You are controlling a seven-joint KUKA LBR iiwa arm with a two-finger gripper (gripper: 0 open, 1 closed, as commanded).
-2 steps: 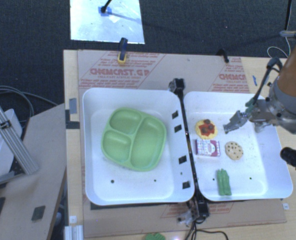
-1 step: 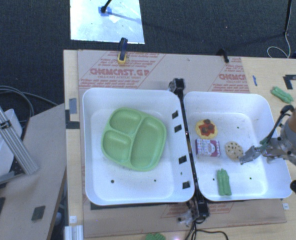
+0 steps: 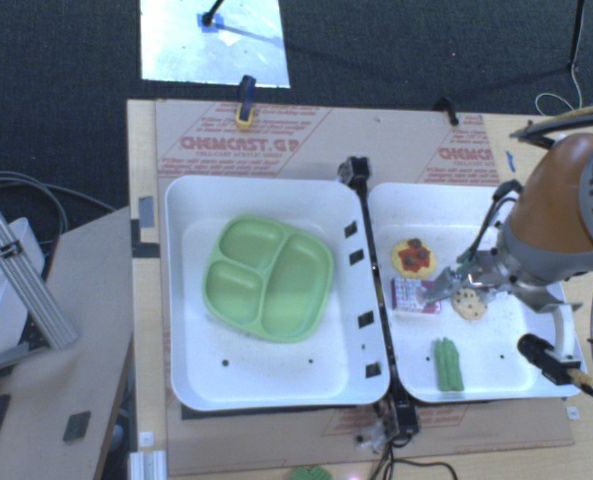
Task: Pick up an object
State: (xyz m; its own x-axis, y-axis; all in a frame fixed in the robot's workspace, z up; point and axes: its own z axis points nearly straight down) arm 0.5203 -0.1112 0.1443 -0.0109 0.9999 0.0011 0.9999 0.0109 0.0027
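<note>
Over right bin [image 3: 496, 200] — pincer [image 3: 444, 290], seemingly empty.

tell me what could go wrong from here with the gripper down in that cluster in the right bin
The gripper sits low among three close items: the small pink packet, the tan cookie-like piece and the red-and-yellow toy food. It may nudge them apart or close on two at once. The packet lies flat, so the fingers may slide over it and come up with nothing.

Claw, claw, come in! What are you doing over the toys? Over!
Claw low in right bin, between pink packet and cookie. Nothing seen gripped. Pizza toy close behind.
</note>
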